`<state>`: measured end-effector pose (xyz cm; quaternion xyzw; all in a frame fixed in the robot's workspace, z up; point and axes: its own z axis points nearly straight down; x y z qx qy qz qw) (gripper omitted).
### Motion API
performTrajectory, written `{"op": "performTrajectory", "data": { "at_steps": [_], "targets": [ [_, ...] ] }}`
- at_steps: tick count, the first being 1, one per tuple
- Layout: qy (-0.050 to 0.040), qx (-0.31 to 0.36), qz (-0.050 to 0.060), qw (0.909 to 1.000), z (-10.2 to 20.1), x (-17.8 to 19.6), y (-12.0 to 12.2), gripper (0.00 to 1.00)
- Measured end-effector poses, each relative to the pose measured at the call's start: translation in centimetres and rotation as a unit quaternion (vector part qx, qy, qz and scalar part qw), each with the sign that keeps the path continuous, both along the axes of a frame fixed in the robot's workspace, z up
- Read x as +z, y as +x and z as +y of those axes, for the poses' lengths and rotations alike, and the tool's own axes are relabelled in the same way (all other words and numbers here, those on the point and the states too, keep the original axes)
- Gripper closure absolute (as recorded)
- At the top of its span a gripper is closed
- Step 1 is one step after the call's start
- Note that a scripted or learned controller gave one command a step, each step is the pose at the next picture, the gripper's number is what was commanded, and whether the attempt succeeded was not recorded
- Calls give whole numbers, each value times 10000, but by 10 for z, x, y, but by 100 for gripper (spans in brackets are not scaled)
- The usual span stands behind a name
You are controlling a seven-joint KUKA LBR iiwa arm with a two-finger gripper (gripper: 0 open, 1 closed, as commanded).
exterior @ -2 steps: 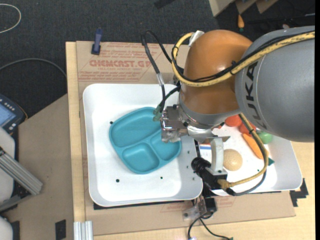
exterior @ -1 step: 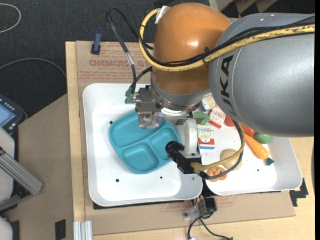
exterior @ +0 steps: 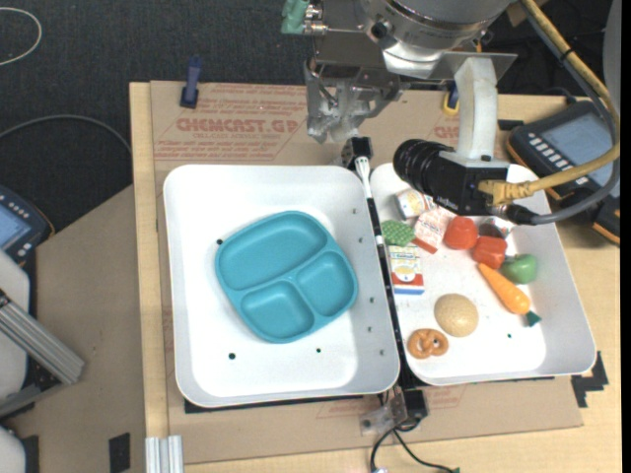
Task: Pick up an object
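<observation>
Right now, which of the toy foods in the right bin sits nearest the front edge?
The pretzel: small, brown and twisted, at the bin's front left corner. The round tan bun and the carrot lie farther back.

I am seen through one fixed camera set high above the bench, looking down at a slant. It stands far enough back to take in both shallow white plastic bins whole: the left bin (exterior: 187, 264) nearly square to the lens, the right bin (exterior: 567, 308) running toward the right side. The brown cardboard sheet (exterior: 237, 121) under them lies farther from the lens, toward the top of the view, and dark carpet (exterior: 99, 37) fills the far left. My grey arm (exterior: 434, 8) comes in at the top right, close under the lens, so it looms large and is cropped by the top edge.
</observation>
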<state>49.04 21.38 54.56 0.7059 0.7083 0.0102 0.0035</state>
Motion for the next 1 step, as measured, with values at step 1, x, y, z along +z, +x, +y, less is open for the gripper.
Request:
{"op": "performTrajectory", "data": {
  "at_steps": [1],
  "targets": [
    [-84, -65, 192, 9998, -79, -178, -13, 100]
  ]
}}
